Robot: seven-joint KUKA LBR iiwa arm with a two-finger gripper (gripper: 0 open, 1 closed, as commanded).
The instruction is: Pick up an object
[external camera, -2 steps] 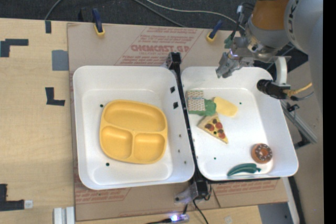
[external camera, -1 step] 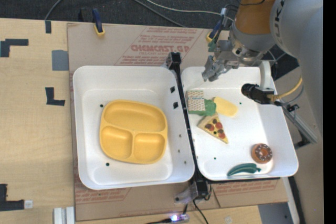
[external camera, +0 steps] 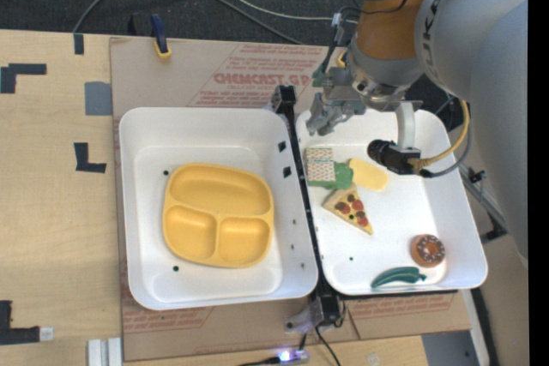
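On the bench, the right bin [external camera: 455,266] crowds small toys, so the gripper [external camera: 324,121], its state impossible to tell, may nudge the pizza slice [external camera: 350,208] aside.

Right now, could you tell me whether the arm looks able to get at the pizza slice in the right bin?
Probably yes. The tool hangs over the right bin's far left corner, and the pizza slice lies flat nearby with nothing on top; a checkered piece sits just beyond it.

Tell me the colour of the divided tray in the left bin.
Yellow: the divided tray shows clearly in the camera view.
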